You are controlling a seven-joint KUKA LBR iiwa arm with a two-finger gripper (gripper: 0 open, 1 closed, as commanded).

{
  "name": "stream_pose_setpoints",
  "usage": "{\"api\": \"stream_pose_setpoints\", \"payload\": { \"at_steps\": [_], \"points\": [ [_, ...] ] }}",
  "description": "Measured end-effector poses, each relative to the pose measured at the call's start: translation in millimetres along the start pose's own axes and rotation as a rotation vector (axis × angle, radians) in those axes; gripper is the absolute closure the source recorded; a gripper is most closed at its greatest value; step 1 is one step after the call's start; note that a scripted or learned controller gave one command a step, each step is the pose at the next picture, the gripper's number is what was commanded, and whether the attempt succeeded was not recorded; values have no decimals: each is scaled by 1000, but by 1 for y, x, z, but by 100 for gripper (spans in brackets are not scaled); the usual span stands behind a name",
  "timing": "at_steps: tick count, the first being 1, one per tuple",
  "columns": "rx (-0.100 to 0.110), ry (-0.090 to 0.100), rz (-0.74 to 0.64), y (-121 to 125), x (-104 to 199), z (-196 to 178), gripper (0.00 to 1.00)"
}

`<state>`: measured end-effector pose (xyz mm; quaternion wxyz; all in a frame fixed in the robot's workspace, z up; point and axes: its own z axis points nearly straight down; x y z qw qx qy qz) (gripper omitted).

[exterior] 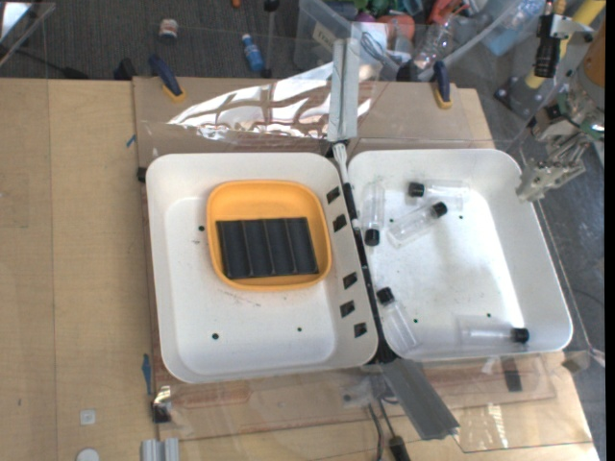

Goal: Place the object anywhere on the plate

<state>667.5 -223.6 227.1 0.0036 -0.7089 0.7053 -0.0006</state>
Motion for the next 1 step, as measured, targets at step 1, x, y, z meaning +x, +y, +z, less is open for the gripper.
{"api": "stream_pose_setpoints", "payload": {
  "at_steps": [1],
  "points": [
    [0,0,0,0,0,0,0]
  ]
}}
